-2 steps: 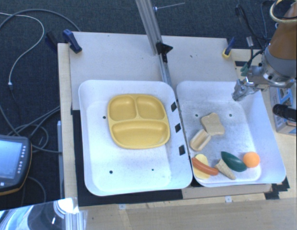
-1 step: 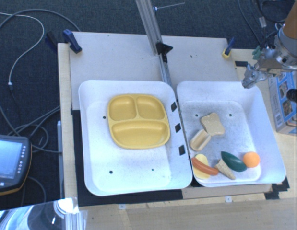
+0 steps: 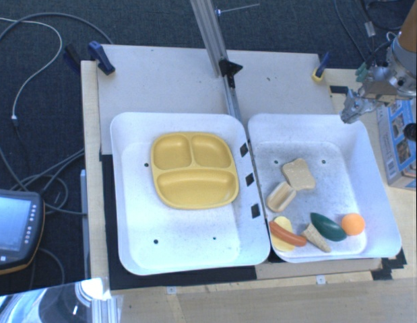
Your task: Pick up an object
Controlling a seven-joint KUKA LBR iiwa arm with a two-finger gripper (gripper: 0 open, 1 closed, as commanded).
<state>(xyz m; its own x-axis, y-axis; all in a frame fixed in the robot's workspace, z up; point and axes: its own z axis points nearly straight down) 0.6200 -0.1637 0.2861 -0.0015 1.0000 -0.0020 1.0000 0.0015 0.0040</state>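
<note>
White bins sit side by side on the bench (image 3: 161,62). The left bin (image 3: 127,180) holds a yellow tray (image 3: 193,169) with three compartments. The right bin (image 3: 370,173) holds the food pieces that could be picked: a bread slice (image 3: 298,174) near the middle, a bun (image 3: 281,196) just beside it on the near left, and along the near edge a sausage (image 3: 287,233) lying on a yellow disc (image 3: 281,241), a wedge (image 3: 316,237), a dark green piece (image 3: 328,227) and an orange (image 3: 353,223). The green piece touches or overlaps the wedge, and the orange is just beside it.

The jaws (image 3: 351,110) hang at the far right corner of the right bin, over its rim, well apart from every food piece. Nothing is between them; whether they stand open or closed I cannot tell at this size.

This looks like the approach step, with no grasp begun. The next move calls for a travel left and toward the near side, over the bin floor, then a descent onto one piece. The bread slice and the orange seem the easier choices, as each has some bare floor around it; the cluster at the near edge leaves little room beside the bin wall.
</note>
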